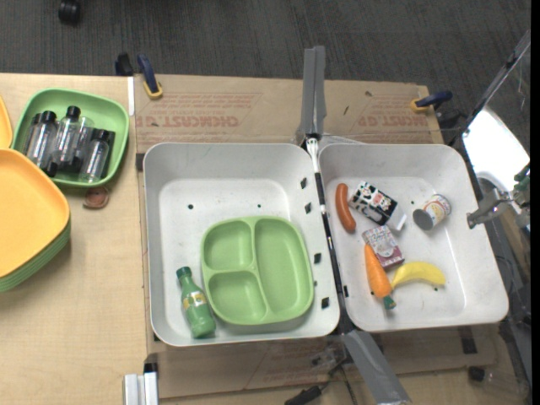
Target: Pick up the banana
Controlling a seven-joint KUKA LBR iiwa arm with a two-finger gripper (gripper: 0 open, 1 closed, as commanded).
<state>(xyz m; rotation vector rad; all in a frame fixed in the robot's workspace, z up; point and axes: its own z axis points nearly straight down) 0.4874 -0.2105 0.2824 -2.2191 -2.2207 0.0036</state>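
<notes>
The yellow banana point(418, 275) lies on the floor of the right bin point(472, 306), near its front edge, curved with its ends pointing toward the front. An orange carrot point(377, 274) lies just left of it, its green end almost touching the banana's left tip. Nothing covers the banana.
Also in the right bin are a pink packet point(384, 245), a black-and-white box point(374, 202), a red sausage point(345, 207) and a small can point(432, 212). The left bin point(169, 184) holds a green divided plate point(256, 270) and a green bottle point(195, 303). Orange plates point(29, 218) and a green tray of bottles point(72, 137) sit far left.
</notes>
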